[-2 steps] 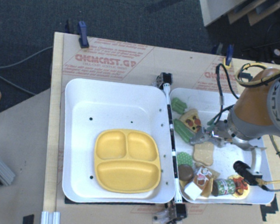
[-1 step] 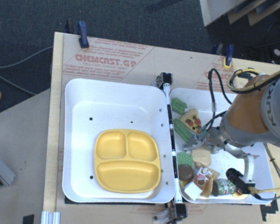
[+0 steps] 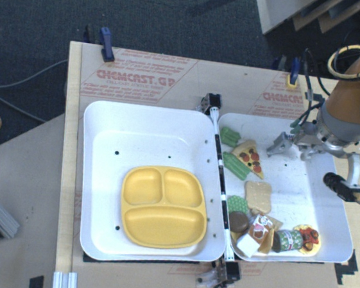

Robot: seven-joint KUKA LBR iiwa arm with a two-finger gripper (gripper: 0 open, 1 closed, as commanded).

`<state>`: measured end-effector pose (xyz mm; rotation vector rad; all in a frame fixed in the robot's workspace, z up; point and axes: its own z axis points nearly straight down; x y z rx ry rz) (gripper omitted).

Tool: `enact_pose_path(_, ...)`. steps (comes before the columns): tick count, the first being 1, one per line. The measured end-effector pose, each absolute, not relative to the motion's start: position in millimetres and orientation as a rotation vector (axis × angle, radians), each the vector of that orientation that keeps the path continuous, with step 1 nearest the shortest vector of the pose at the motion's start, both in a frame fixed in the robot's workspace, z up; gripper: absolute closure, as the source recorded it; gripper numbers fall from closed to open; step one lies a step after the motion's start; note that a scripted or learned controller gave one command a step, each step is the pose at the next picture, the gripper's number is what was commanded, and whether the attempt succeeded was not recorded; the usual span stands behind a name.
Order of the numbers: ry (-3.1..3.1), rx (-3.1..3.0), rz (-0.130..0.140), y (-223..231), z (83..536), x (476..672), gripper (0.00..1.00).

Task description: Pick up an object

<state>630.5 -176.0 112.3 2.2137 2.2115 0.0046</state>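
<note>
1. The bench (image 3: 143, 71), covered in printed brown board, is taking up most of the view and carrying two white bins side by side.
2. The left bin (image 3: 104, 125) is holding a yellow divided plate (image 3: 163, 206), which is lying flat toward the bin's 5 o'clock corner.
3. The right bin (image 3: 333, 219) is sitting at 3 o'clock of the left one, their rims touching along a black strip.
4. The arm (image 3: 357, 89) (grey, with its orange band showing) is reaching in over the right bin's 1 o'clock corner.
5. The gripper (image 3: 294, 145) is hanging low over bare bin floor near the bin's 12 o'clock edge; its fingers are standing apart with nothing between them.
6. The toy food is lying along the right bin's 9 o'clock to 6 o'clock side, apart from the gripper: a green piece (image 3: 230, 137), a pizza slice (image 3: 250, 157), a second green piece (image 3: 235, 166), a slice of bread (image 3: 259, 195), a brown round piece (image 3: 238, 222), a small carton (image 3: 259, 230) and a green can (image 3: 288, 240).
</note>
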Motion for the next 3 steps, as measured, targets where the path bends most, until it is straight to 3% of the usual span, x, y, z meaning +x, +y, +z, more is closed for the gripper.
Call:
enact_pose_path(1, 2.223, 2.21, 0.01, -118, 192, 632.4, 0.0)
enact_pose_path(2, 2.219, 2.226, 0.003, -112, 81, 606.3, 0.0)
enact_pose_path(3, 2.214, 2.223, 0.006, -108, 88, 535.1, 0.0)
